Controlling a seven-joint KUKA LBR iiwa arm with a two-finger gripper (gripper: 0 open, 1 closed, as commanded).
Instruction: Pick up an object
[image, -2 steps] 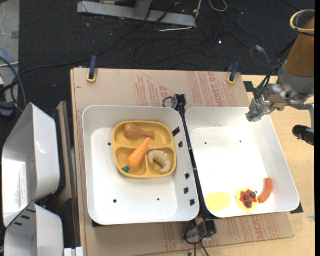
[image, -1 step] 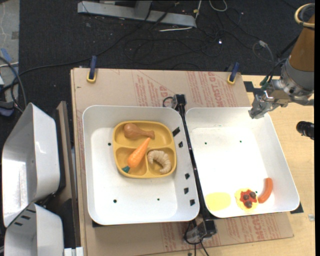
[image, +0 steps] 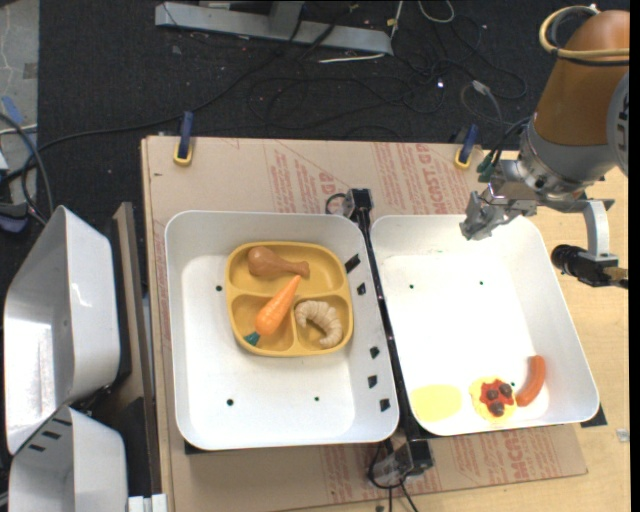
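Observation:
In the left bin a yellow divided plate holds a brown drumstick, an orange carrot and a pale shrimp. Near the front of the right bin lie a flat yellow disc, a small red piece and an orange sausage. My gripper hangs over the right bin's back edge, far from those three pieces. Nothing shows between its fingers.
The bins sit on a brown cardboard sheet held by two yellow clamps. Cables cross the dark floor behind. White containers stand to the left of the bench. The grey arm with the orange band comes in at upper right.

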